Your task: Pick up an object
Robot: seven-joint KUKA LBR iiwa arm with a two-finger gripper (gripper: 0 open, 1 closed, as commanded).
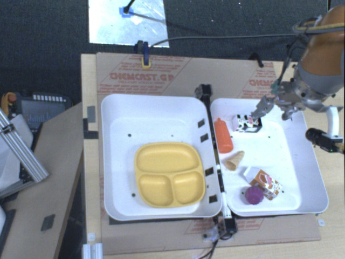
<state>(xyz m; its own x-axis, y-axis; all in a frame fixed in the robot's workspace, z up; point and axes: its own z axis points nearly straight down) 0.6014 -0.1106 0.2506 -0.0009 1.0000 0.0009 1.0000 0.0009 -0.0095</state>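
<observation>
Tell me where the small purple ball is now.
The small purple ball lies in the right white bin, near its front edge, touching the colourful snack packet, in front of the beige cone.

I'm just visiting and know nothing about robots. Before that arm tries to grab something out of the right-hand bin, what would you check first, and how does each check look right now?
1. Things to grab are in reach: ok. The right bin holds an orange carrot, a cone, a small carton and a purple ball.
2. Gripper is over a target: ok, it sits at a small black-and-white object near the bin's back.
3. Object is between the fingers: cannot tell, too small and blurred.
4. Neighbours are clear of the target: ok, the carrot lies apart to its left.
5. Yellow tray is out of the way: ok, it is in the left bin.
</observation>
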